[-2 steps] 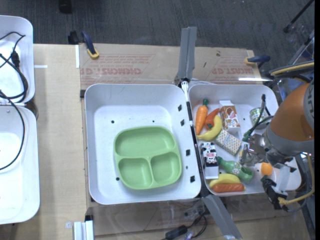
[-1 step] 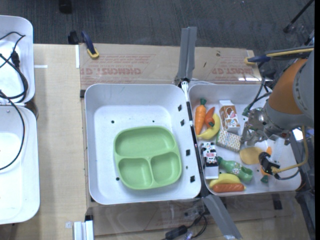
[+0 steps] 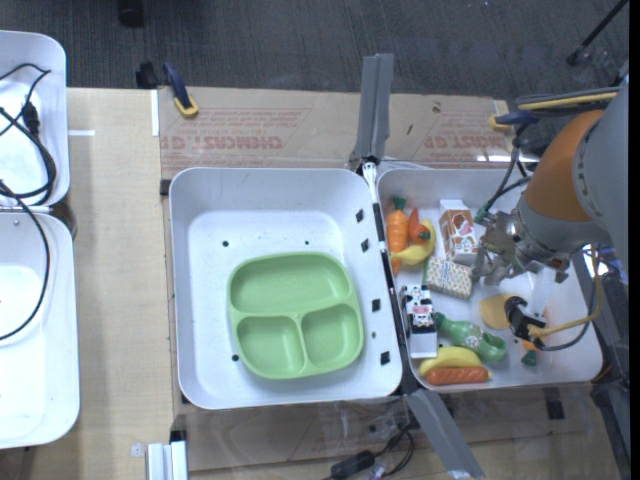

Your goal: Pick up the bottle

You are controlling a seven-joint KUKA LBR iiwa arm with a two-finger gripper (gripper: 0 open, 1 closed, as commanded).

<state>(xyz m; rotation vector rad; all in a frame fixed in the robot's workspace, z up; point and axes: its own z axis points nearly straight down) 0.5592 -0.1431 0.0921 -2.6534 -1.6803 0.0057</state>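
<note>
The green bottle [image 3: 468,334] is lying on its side near the right bin's [image 3: 590,366] front edge, long axis running left-right. The gripper [image 3: 494,263] is hovering just behind it, toward the bin's middle; jaw state, honestly can't tell.

You see the gripper [image 3: 492,264] low inside the right bin [image 3: 590,368], its tip just beside a small patterned box [image 3: 450,279], with the grey arm [image 3: 590,183] and its orange band reaching in from the right. The green bottle [image 3: 470,335] lies on its side nearer the front, apart from the gripper (a banana [image 3: 447,358] sits just below it). In the left bin [image 3: 190,298] you have a green divided tray [image 3: 295,314].
</note>
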